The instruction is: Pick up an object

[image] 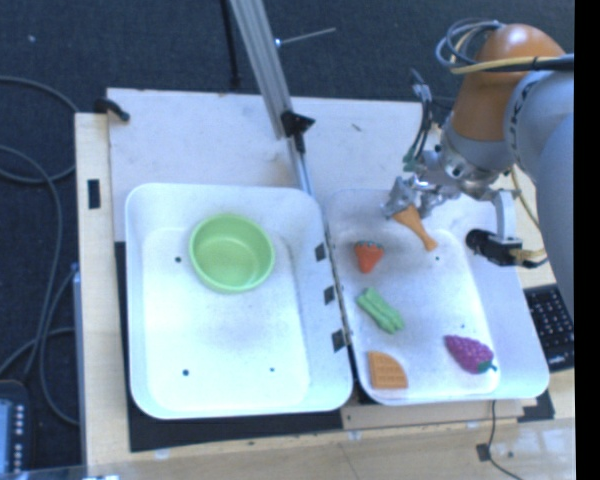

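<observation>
Dark carpet behind; over the right bin (500, 363), an orange carrot (417, 228) is pinched between the end effector (407, 204) fingers.

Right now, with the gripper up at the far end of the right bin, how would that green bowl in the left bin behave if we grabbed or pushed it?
The green bowl looks like thin rigid plastic, so probably light and stiff. It sits upright on a flat base, so rolling seems unlikely; a push would likely slide it across the smooth left bin. A rim pinch may tilt it.
</observation>
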Controlling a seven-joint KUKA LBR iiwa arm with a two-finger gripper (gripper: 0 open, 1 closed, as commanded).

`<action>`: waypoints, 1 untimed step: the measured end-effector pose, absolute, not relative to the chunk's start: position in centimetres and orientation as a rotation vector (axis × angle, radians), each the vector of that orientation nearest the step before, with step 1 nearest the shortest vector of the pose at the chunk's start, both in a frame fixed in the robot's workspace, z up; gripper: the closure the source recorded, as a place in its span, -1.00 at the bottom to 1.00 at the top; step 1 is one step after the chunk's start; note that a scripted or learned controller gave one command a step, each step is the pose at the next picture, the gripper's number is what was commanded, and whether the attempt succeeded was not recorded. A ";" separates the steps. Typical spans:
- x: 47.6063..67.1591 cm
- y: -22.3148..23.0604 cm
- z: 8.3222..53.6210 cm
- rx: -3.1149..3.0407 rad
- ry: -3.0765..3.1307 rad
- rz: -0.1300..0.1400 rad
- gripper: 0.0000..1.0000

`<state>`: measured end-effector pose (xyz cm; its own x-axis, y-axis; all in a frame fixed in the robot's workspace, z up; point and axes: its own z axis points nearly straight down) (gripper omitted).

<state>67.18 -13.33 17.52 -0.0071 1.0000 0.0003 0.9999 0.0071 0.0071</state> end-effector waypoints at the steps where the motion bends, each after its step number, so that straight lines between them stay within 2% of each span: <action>1: 67.4 -13.0 24.2 2.209 2.228 0.008 1.00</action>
